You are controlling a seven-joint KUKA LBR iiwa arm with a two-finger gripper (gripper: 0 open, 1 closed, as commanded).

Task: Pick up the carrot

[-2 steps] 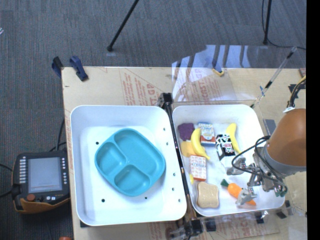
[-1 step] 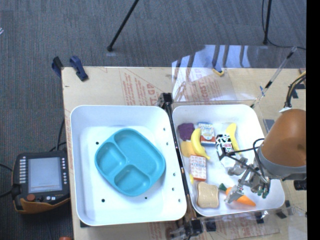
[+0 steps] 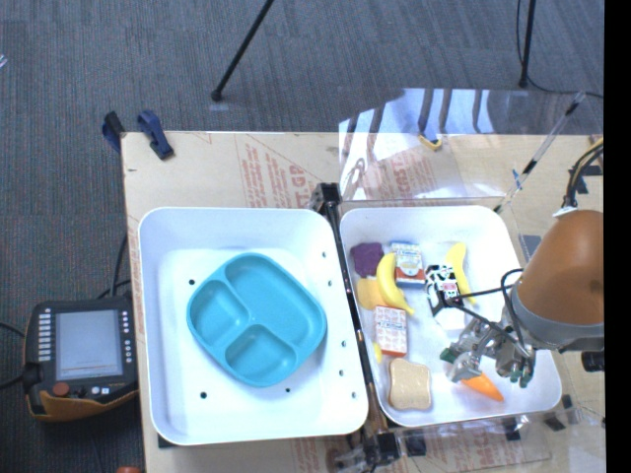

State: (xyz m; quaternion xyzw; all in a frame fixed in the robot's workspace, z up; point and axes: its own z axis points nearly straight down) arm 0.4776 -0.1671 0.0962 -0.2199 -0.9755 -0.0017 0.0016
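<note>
My end effector (image 3: 485, 355) hangs low in the right-hand bin (image 3: 513, 227), in its near right corner, and I take the carrot (image 3: 484, 385) as my landmark; that carrot lies flat on the bin floor just beneath and a little nearer the camera than my tooling, its orange body partly hidden by the metalwork above it; from this view I cannot tell how my end effector is set, nor whether it has anything in hold, though the carrot looks to be resting on the floor rather than lifted; left of the carrot sits a slice of bread (image 3: 409, 383), near but apart from it; beyond the carrot, toward the far side, are a red carton (image 3: 390, 329), a banana (image 3: 387, 282), a purple piece (image 3: 367, 256), a small juice box (image 3: 407, 262), a black-and-white milk carton (image 3: 443, 284) and a second yellow fruit (image 3: 456, 262); well to the left of the carrot, in the other bin (image 3: 158, 264), lies a blue divided plate (image 3: 256, 317); I judge the step in hand to be the final approach or the grasp itself; the next move calls for centring squarely over the carrot's length, closing firmly, then rising straight, clear of the bread and the bin wall.
</note>
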